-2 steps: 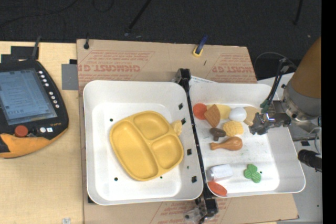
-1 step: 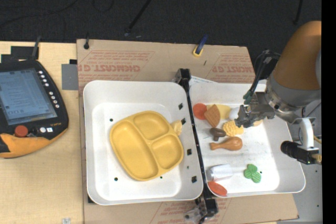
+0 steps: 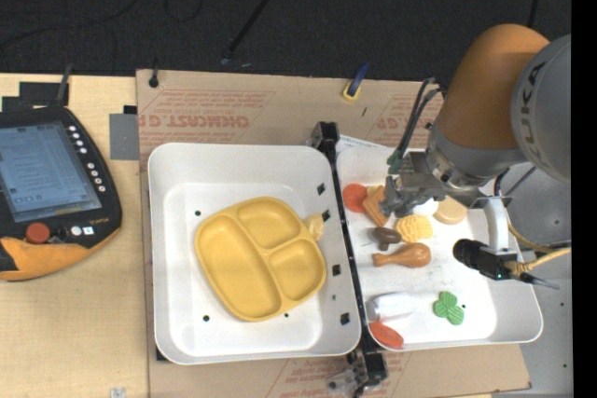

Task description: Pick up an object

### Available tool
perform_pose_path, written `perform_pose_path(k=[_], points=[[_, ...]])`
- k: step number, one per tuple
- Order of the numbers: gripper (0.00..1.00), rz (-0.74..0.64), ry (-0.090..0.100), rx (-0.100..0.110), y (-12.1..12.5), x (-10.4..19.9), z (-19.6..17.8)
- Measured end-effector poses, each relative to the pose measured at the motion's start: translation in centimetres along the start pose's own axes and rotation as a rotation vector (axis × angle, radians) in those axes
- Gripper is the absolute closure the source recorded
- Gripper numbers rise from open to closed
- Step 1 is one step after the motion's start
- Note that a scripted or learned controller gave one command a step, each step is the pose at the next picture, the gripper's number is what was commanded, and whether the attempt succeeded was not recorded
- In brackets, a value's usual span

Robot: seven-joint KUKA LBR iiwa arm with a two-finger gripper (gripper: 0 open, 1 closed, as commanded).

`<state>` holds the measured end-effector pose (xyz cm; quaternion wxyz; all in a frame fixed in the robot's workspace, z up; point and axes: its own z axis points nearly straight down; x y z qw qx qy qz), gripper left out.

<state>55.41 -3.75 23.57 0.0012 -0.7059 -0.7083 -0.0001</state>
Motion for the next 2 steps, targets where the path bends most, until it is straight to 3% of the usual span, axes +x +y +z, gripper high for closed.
perform_pose_path(k=[2], points=[[1.00, 0.001, 0.000, -0.002, 5.3, 10.3, -0.3]])
